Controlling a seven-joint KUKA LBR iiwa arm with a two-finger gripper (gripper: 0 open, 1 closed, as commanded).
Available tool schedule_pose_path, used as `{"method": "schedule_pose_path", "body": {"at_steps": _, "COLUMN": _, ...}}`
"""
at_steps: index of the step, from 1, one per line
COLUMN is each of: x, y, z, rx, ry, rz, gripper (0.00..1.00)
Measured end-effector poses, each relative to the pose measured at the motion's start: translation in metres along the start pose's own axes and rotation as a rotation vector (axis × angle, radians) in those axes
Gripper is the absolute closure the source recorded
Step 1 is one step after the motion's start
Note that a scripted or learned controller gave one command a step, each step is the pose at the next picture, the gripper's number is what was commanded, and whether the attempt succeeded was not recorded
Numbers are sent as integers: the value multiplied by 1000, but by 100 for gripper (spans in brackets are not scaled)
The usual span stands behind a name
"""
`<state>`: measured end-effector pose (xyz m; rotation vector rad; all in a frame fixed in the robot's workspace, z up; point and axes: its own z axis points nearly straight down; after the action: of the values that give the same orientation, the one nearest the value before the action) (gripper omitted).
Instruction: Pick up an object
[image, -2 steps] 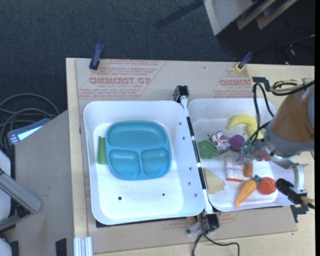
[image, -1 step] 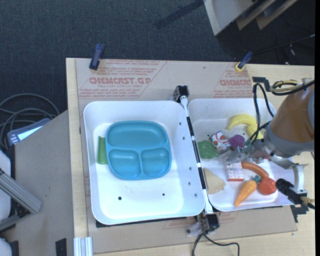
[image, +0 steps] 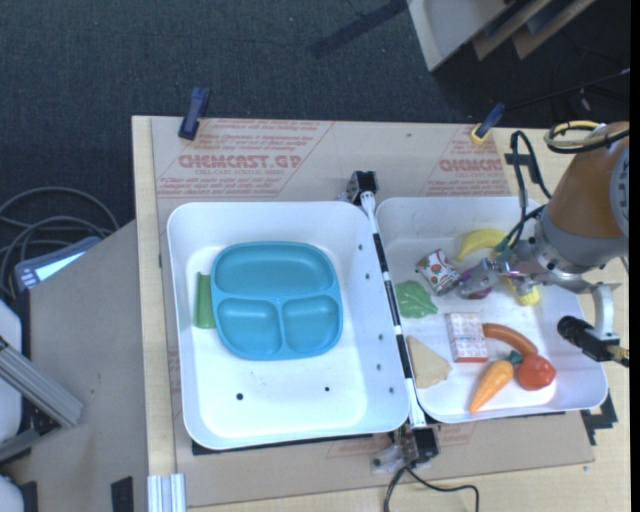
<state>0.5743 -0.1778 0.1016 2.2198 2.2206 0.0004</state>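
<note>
two white bins sit side by side on the bench. the left bin (image: 200, 400) holds a blue divided plate (image: 276, 299) with a green piece (image: 203, 300) tucked at its left edge. the right bin (image: 575, 395) is crowded: a yellow banana (image: 480, 241) at the back, a red and white packet (image: 437, 270), a green leaf-like piece (image: 415, 299), a small pink and white box (image: 466, 336), a tan wedge (image: 429, 362), a red sausage (image: 510, 337), an orange carrot (image: 490, 384) and a red tomato (image: 536, 372). the arm (image: 592, 210) reaches in from the right, its gripper (image: 487, 272) low among the packet, banana and a dark item beneath it; clutter hides the tips, so whether they are apart or together cannot be told.
</note>
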Motion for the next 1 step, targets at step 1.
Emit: {"method": "schedule_pose_path", "body": {"at_steps": 1, "x": 75, "y": 19, "z": 17, "rx": 1, "ry": 2, "rz": 0, "gripper": 0}}
